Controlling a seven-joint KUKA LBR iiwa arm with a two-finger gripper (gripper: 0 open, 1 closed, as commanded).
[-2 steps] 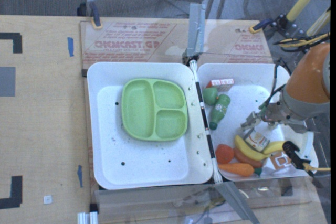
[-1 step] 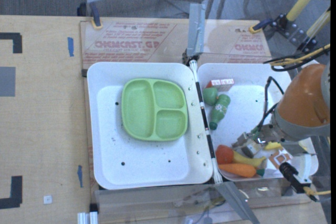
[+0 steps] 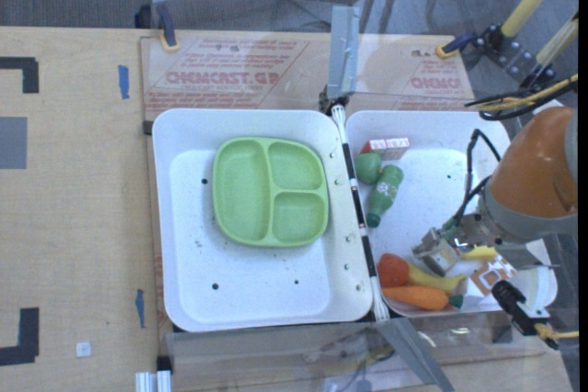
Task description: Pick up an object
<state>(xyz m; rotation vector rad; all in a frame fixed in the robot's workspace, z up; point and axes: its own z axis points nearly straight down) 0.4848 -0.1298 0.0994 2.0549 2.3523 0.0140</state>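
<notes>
banana (image 3: 434, 277) touching gripper (image 3: 439, 252), just below.

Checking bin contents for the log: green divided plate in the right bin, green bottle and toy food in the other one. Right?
Not quite. The camera view shows the green divided plate in the left bin, not the right. The green bottle and the toy food lie in the right bin, where the claw is.

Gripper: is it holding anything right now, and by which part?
Cannot be told. The gripper sits low in the right bin, just above the banana.
</notes>
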